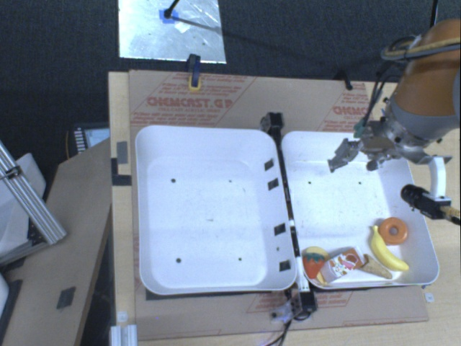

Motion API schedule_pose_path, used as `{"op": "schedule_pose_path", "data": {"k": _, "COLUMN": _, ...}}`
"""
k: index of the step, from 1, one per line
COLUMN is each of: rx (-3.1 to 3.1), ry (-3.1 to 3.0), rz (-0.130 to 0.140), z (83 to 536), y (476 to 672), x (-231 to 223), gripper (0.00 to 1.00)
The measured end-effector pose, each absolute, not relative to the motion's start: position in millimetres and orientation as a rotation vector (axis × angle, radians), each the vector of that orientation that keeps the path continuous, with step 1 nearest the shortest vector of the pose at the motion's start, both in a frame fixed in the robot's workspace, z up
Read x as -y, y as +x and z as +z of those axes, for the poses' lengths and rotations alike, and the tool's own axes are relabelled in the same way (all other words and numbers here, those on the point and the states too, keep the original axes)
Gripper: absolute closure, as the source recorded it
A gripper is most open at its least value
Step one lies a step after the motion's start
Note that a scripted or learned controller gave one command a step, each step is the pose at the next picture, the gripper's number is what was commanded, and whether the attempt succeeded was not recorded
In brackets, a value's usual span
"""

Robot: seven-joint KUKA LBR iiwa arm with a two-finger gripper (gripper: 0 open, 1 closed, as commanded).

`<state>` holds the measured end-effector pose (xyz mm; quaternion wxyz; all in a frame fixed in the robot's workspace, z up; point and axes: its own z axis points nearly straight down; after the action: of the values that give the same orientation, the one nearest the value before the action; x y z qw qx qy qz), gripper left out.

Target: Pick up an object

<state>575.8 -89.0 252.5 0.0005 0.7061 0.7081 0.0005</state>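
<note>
My gripper (351, 157) hovers at twelve o'clock over the right bin (317, 193); I cannot tell its finger state. The banana (387, 251) lies at five o'clock by the orange disc (393, 230). I'd descend centred across the banana's middle, clear of the wall.

We see the bench evenly and fairly brightly lit from above, with no hard shadows. The two white bins (209, 215) come close to washing out, their floors nearly blank apart from faint grey shading along the walls. A metal sheet (171, 20) at the top throws back a patchy glare. The dark backdrop stays murky and grainy. The whole picture is soft, and the arm (425, 85) at the right looks slightly blurred.
</note>
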Motion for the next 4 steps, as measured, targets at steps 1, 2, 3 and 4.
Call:
{"op": "schedule_pose_path", "data": {"k": 1, "rx": -2.219, "ry": 2.201, "rz": 0.020, "z": 406.5, "y": 586.4, "x": 74.0, "gripper": 0.00}}
{"op": "schedule_pose_path", "data": {"k": 2, "rx": -2.227, "ry": 2.200, "rz": 0.023, "z": 544.8, "y": 507.4, "x": 17.3, "gripper": 0.00}}
{"op": "schedule_pose_path", "data": {"k": 3, "rx": -2.226, "ry": 2.214, "rz": 0.004, "z": 535.6, "y": 485.9, "x": 10.0, "gripper": 0.00}}
{"op": "schedule_pose_path", "data": {"k": 4, "rx": -2.234, "ry": 2.208, "rz": 0.006, "z": 535.1, "y": 487.4, "x": -62.7, "gripper": 0.00}}
